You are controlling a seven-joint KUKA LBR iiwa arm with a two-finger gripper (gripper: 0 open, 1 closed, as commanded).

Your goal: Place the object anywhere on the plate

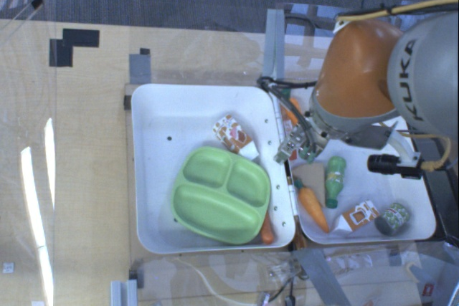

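The two-finger metal gripper (pixel 295 147) hangs over the rim between the bins; its finger spread cannot be told. The green divided plastic plate (pixel 221 194) lies left of it, the orange carrot (pixel 313 208) just below.

Left bin (pixel 154 154): green divided plate (pixel 221 194); small carton (pixel 231 131) beside its upper edge; carrot (pixel 267 231) at its lower right rim. Right bin (pixel 423 226): carrot (pixel 313 207); green bottle (pixel 333 181); second carton (pixel 359 215); dark round object (pixel 393 218). Gripper (pixel 297 147) over the divide between the bins; arm (pixel 373 68) above.
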